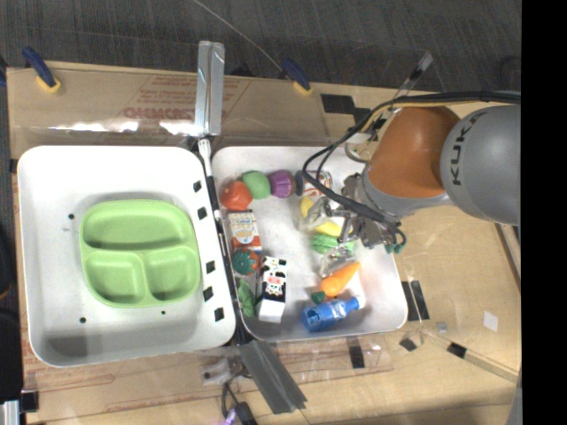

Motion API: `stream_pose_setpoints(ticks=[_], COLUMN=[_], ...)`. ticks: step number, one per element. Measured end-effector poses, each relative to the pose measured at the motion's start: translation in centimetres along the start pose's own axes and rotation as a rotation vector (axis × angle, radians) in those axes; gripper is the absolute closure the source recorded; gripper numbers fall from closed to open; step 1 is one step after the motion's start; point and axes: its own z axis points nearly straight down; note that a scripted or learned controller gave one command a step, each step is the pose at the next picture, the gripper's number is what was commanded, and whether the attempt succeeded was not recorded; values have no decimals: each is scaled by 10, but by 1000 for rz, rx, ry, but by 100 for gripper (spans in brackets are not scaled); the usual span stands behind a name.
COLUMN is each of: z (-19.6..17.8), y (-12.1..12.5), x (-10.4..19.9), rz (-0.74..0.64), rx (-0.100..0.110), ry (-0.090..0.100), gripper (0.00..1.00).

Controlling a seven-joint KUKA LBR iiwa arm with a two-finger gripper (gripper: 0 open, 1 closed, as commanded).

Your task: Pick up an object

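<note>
The grey arm with its orange band (409, 153) comes in from the right of the frame and bends down over the right-hand shallow white bin (381, 312), where its two-finger gripper (341, 233) sits low among the toys just right of the bin's middle. Cables and the wrist crowd that spot, so whether the gripper is spread or pinched cannot be told, nor whether anything sits in it. Right beside it lie a small yellow and green plastic piece (326, 230) and, just below, an orange carrot-shaped toy (340, 278). Along the bin's lower edge lies a blue plastic bottle (331, 313) on its side, with a white carton printed with a black cow (274, 290) to its left. Near the bin's upper edge sit a red round toy (236, 195), a green round toy (256, 183) and a small purple toy (282, 183) in a row. The left-hand white bin (44, 237) fills the left of the frame and holds a light green divided plastic tray (139, 252) with three compartments.
</note>
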Motion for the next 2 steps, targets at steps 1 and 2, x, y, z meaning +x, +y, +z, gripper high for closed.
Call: stream_pose_setpoints(ticks=[1,2], z=[0,-1], y=[14,-2], x=[-7,-17], rz=[144,96], rx=[0,2], ry=[2,-3], gripper=[0,0])
